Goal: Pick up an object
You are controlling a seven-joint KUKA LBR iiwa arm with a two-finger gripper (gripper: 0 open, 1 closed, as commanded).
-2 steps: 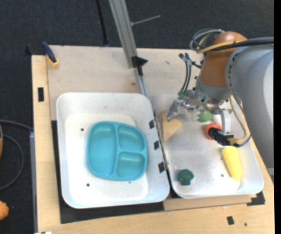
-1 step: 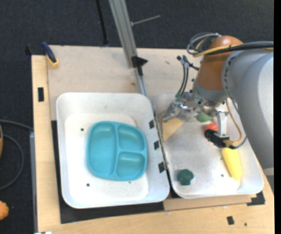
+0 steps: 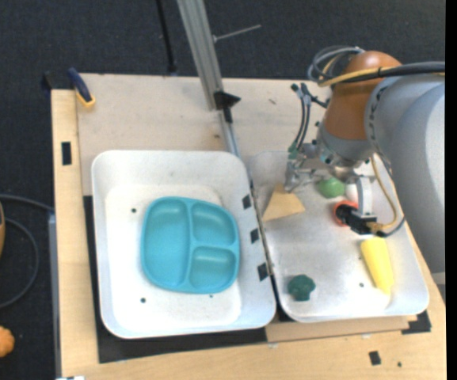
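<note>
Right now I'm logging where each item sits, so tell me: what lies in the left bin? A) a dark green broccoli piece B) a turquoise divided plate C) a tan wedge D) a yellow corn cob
B: the turquoise divided plate lies in the left bin, while the corn cob, the broccoli piece and the tan wedge are all in the right bin.

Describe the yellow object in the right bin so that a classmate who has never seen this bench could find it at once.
Start at the right bin, under the arm. Along its right side lies the corn, long and yellow. The broccoli is dark green and rounded, the wedge is tan and flat.
</note>
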